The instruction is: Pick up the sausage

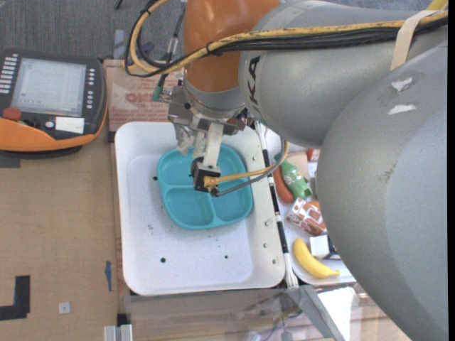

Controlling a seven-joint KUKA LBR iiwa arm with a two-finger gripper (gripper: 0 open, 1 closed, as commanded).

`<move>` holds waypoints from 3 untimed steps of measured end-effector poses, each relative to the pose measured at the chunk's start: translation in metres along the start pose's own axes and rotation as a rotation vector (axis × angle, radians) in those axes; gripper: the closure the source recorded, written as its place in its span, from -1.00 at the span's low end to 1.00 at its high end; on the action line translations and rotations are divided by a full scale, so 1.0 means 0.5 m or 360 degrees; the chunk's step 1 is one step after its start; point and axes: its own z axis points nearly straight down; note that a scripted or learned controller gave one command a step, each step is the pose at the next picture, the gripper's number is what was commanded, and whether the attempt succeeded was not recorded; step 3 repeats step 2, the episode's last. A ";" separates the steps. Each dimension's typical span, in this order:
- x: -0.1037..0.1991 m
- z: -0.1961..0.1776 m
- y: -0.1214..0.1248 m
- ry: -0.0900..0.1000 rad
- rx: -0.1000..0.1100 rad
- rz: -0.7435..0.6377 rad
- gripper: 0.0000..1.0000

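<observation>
**Sausage sits in the right bin, gripper over the left**

Your gripper (193,139) hangs above the teal plate (186,208) in the left bin (135,212). The wrist hides it, so you cannot tell whether the jaws are released or clenched. Nothing is visible between them.

The sausage (283,186) lies in the right bin (316,281), close to the wall that bin shares with the left one, so it is well apart from the gripper. A green item (296,180) lies just beside it on the far side from the wall, perhaps touching. A red-and-white packet (306,216) sits near its lower end, and a banana (313,260) lies further toward you.

Only part of the sausage shows. Its long axis looks to run steeply from upper left to lower right in the view, almost along the wall.

Expect it to be light, smooth and round, probably a little slippery and likely to roll. Take it at mid-length, with the jaws closing across the short width. Mind the tight space: one side has the wall and the other has the green item, so you have little room on either side.
</observation>
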 end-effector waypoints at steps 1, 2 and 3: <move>0.000 0.000 0.000 0.0000 0.0000 0.0000 -1.00; 0.021 0.216 0.113 0.0003 -0.0008 -0.0680 -1.00; 0.021 0.216 0.113 0.0003 -0.0008 -0.0680 -1.00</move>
